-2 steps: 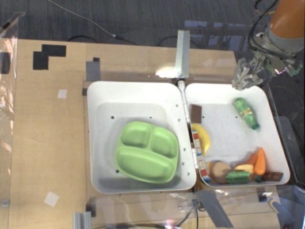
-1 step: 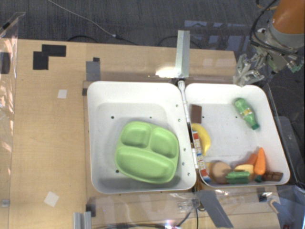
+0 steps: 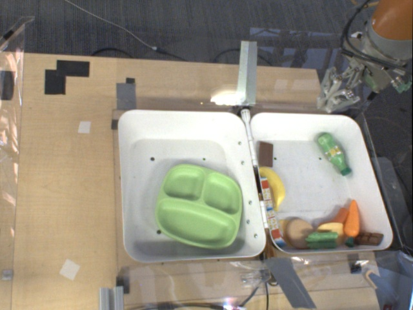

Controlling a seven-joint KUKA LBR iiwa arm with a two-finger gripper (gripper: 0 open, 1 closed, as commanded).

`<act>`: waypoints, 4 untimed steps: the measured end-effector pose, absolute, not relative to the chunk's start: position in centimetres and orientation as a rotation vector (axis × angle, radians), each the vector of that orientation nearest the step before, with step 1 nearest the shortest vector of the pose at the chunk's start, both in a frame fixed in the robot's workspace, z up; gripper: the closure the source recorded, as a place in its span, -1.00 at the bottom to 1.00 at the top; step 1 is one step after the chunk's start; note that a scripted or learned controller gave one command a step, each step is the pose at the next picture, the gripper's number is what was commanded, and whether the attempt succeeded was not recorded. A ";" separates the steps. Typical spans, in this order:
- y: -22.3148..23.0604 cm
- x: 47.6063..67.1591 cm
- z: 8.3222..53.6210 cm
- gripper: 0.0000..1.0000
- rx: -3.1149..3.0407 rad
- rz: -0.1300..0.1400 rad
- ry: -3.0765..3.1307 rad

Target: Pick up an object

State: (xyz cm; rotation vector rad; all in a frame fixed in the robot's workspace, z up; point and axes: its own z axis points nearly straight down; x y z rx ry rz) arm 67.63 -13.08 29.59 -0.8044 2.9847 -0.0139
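On the worktop (image 3: 64,192): left bin (image 3: 139,131), holding a green divided plate (image 3: 200,205); right bin (image 3: 361,141), holding green bottle (image 3: 333,152), banana (image 3: 275,186), carrot (image 3: 352,218) and small pieces. Gripper (image 3: 341,89) hovers beyond the right bin's far corner, carrying nothing; whether open or closed, cannot tell. Nothing picked yet; whole grasp remains.

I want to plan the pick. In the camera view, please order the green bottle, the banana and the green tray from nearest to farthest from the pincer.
From the pincer, above the right bin's far edge:
1. Green bottle, right bin, far right part.
2. Banana, right bin, by the divider.
3. Green tray, left bin.
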 end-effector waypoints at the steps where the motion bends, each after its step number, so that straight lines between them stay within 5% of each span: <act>1: -14.1 67.1 30.0 1.00 -0.281 -0.002 3.117; 2: -14.0 67.3 31.5 1.00 -0.283 -0.005 3.104; 3: -20.8 65.8 28.7 1.00 -0.495 -0.006 3.093; 4: -19.1 67.1 29.7 1.00 -0.305 -0.003 3.113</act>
